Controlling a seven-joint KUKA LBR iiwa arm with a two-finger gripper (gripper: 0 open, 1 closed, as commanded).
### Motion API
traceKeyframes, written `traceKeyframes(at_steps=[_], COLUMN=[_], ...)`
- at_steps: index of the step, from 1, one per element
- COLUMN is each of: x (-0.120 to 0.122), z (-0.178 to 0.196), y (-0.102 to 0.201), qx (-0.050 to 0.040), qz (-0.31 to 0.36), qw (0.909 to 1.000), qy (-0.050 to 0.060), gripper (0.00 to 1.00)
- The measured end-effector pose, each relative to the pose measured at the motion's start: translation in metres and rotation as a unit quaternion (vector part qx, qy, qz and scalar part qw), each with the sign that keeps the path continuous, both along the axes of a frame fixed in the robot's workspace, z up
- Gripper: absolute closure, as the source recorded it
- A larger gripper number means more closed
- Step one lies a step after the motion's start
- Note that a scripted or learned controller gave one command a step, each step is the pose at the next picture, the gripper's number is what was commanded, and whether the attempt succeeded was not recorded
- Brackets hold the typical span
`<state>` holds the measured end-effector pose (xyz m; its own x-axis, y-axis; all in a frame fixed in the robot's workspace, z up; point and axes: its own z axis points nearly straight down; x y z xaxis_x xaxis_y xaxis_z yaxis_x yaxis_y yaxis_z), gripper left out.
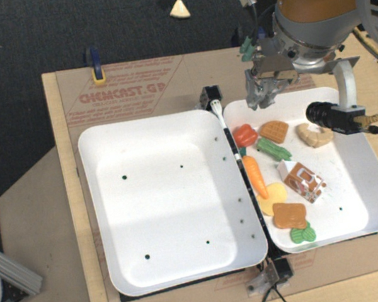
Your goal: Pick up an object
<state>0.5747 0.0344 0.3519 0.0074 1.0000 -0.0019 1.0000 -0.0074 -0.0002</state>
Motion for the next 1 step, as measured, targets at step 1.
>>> traceKeyframes(at_steps=[1], x=[-0.0110], z=[0.0311], y=[0.1097], qx=[0.0032], qz=[0.010], qw=[0.9999], qy=[-0.003], gripper=[1.00])
